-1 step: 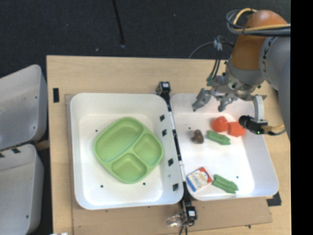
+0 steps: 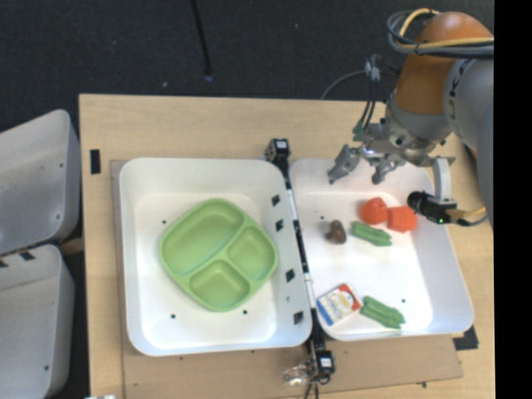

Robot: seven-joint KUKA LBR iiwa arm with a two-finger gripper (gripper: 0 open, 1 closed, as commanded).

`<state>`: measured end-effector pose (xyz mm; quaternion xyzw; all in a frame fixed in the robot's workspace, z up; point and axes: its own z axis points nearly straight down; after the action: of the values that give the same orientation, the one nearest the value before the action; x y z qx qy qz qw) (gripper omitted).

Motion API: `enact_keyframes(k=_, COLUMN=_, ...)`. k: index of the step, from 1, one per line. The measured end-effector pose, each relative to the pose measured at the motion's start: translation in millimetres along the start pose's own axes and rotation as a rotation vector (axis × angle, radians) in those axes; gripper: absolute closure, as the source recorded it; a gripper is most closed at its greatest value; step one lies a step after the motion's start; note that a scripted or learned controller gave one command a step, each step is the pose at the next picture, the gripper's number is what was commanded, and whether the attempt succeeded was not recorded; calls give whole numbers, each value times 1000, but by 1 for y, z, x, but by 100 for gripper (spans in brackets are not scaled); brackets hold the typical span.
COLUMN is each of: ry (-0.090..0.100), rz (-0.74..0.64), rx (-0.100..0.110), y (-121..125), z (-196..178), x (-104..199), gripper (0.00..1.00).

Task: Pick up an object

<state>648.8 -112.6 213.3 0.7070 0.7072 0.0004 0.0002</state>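
Observation:
My gripper (image 2: pixel 362 167) hangs over the far edge of the right bin (image 2: pixel 432 302), its two grey fingers spread apart with nothing between them. Below it in that bin lie a red-orange piece (image 2: pixel 375 211) and an orange block (image 2: pixel 402 219), side by side. A small brown lump (image 2: pixel 336 232) sits to their left, next to a green pod (image 2: pixel 371 234). Near the bin's front lie a white packet with a blue and red print (image 2: pixel 337 305) and a second green pod (image 2: pixel 381 312).
The left bin (image 2: pixel 141 322) holds a green divided plate (image 2: pixel 219 254). A black-clipped divider (image 2: pixel 293 231) runs between the two bins. The arm's orange band (image 2: pixel 432 56) and grey body stand at the upper right. White panels (image 2: pixel 33 248) flank the bench's left side.

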Motion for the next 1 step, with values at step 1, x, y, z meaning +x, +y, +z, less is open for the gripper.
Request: enact_keyframes(k=1, ry=-2, rz=1, rx=4, y=-9, z=48, x=0, gripper=0)
